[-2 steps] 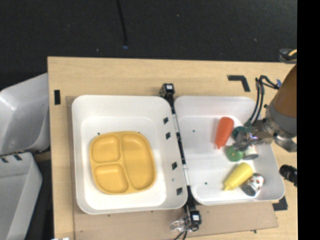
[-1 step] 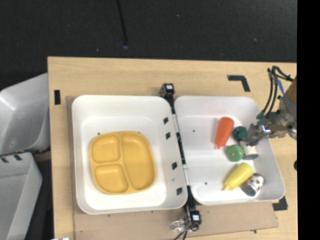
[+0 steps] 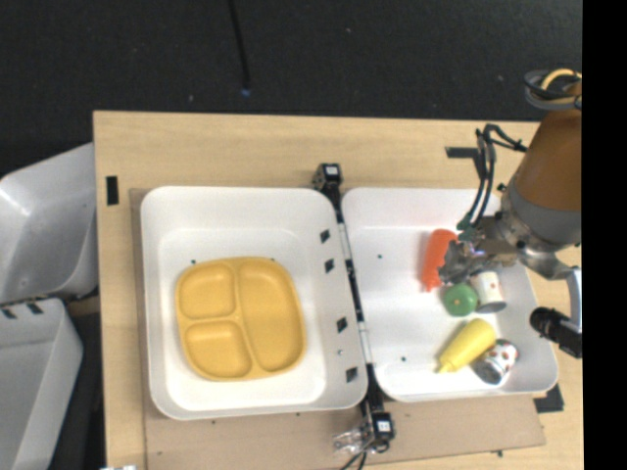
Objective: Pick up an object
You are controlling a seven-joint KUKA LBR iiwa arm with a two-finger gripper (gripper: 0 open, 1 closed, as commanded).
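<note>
End effector (image 3: 460, 260): low in right bin (image 3: 392, 262), among the objects; grip state cannot tell.
Objects: orange piece (image 3: 435, 256), green ball (image 3: 458, 301), yellow piece (image 3: 464, 345) crowd the 3 o'clock side.
Open room: right bin's 9 o'clock half bare.
Left bin (image 3: 162, 223): yellow divided plate (image 3: 239, 317).
Surface: pale wood tabletop (image 3: 216, 145).

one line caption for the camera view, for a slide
KUKA arm's gripper lowered among an orange piece, green ball and yellow toy in the right bin; yellow tray in the left bin.
</note>
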